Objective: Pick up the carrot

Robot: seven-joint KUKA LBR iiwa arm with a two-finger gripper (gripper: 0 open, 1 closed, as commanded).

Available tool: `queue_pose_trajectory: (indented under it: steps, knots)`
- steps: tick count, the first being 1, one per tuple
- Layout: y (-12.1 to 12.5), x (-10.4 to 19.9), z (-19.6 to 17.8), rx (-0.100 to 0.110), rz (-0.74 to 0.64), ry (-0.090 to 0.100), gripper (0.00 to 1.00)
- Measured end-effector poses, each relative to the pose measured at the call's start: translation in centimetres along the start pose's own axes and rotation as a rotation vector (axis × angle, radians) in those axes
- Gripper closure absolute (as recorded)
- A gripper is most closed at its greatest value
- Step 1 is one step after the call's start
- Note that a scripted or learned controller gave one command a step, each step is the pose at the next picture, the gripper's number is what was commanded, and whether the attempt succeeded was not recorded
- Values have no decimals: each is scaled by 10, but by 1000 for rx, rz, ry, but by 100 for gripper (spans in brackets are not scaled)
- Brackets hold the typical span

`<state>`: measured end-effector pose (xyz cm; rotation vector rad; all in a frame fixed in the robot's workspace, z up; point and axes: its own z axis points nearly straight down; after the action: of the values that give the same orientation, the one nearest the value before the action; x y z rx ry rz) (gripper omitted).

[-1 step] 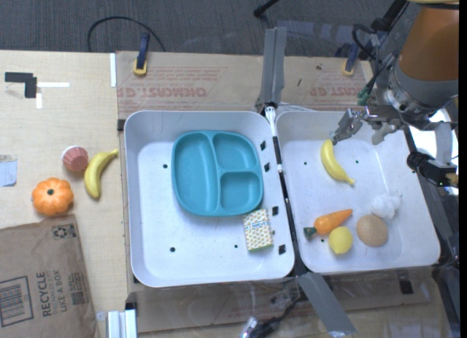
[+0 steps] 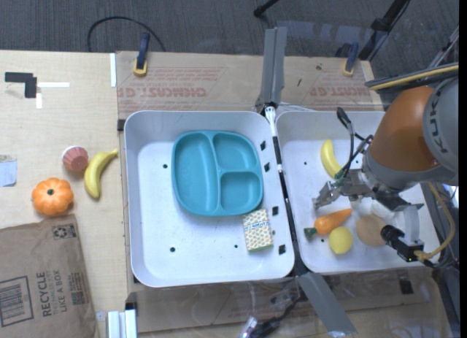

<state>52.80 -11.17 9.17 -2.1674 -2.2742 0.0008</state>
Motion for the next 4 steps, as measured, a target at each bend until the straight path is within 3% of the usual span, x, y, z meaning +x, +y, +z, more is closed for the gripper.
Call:
queue_pose_trajectory:
  steps: [1,2,3,4]
  knots:
    - [-51,5,1,2,-340,2,0]
    - [-50,4,-8,0,-335,1,100]
    - [-50,4,-8,0,-335,1,0]
    - [-50,5,0,0,-624,0,0]
